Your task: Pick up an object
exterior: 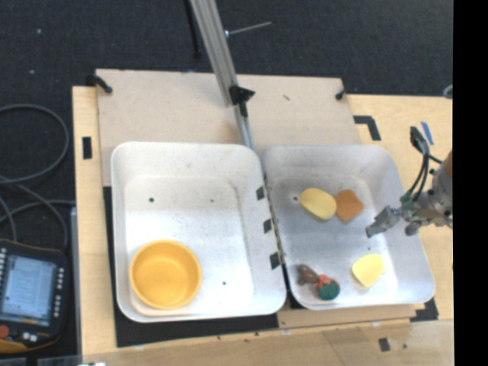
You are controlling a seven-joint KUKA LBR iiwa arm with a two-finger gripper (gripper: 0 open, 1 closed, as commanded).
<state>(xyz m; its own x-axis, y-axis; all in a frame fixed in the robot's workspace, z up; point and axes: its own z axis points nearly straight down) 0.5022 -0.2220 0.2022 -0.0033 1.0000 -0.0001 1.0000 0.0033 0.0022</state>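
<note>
Nearest the camera, at the front of the left bin (122, 166), sits a yellow bowl (165, 274), upright and alone on the white floor. Beside it the right bin (343, 155) holds the small things: a pale yellow oval piece (318, 203) touching an orange block (349, 205) toward the back, a yellow wedge (368, 269) near the front right, and a brown piece (308, 274) lying against a small red and green item (328, 287) at the front edge. From the right the hand (381, 223) reaches over the right bin's rim, above bare floor between the orange block and the yellow wedge, touching neither. Whether its fingers are apart or together cannot be told; nothing is seen between them. Behind both bins a grey metal rail (217, 48) slants across the tabletop (175, 109). A handheld control screen (27, 288) lies at far left.
</note>
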